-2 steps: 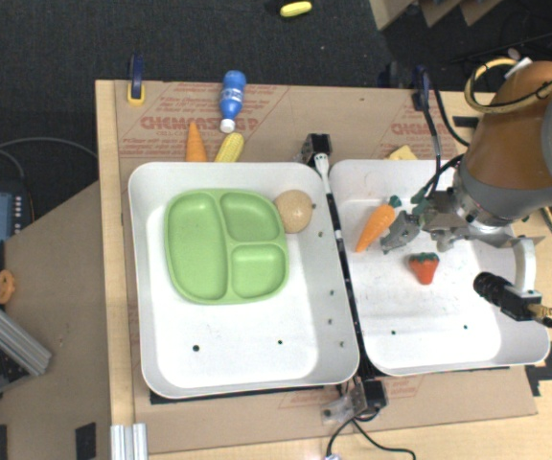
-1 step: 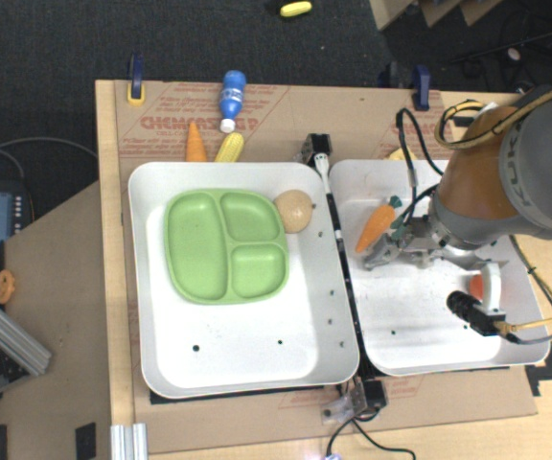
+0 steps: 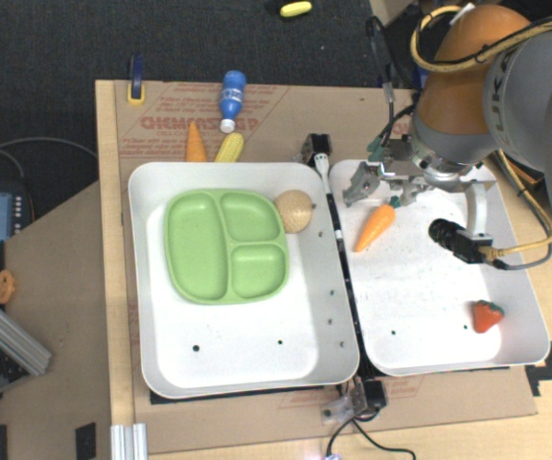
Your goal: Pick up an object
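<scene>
An orange carrot [image 3: 375, 226] lies slantwise on the floor of the right bin [image 3: 429, 343], near its upper left corner. My gripper [image 3: 378, 192] hangs just above the carrot's upper end, and its two grey fingers [image 3: 355, 189] stand apart, open, with nothing gripped between them. A small red strawberry-like piece [image 3: 487, 316] rests near the right bin's lower right edge. In the left bin [image 3: 228, 353] sit a green divided plate [image 3: 226, 245] and, touching the plate's upper right corner, a tan round object [image 3: 295, 210].
Behind the left bin, on the cardboard, lie a blue and white bottle [image 3: 231, 99], a yellow corn piece [image 3: 229, 147] and a second small carrot [image 3: 195, 144]. A black cabled part [image 3: 456, 240] of the arm hangs over the right bin.
</scene>
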Robot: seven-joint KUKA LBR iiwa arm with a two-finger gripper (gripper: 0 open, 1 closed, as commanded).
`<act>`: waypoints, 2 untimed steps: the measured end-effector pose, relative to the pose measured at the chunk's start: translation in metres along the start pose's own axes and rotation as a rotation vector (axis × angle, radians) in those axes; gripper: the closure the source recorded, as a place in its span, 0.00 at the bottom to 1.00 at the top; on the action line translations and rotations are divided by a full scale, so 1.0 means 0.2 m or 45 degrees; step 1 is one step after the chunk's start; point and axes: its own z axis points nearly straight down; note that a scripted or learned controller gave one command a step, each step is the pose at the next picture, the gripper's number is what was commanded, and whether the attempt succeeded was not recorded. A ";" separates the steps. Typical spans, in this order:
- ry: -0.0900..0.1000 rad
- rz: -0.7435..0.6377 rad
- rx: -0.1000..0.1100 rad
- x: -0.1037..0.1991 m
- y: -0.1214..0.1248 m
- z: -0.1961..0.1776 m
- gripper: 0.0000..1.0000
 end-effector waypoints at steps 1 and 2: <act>-0.001 0.018 0.024 -0.33 0.07 0.38 0.00; 0.000 0.011 0.023 -0.34 0.06 0.54 0.00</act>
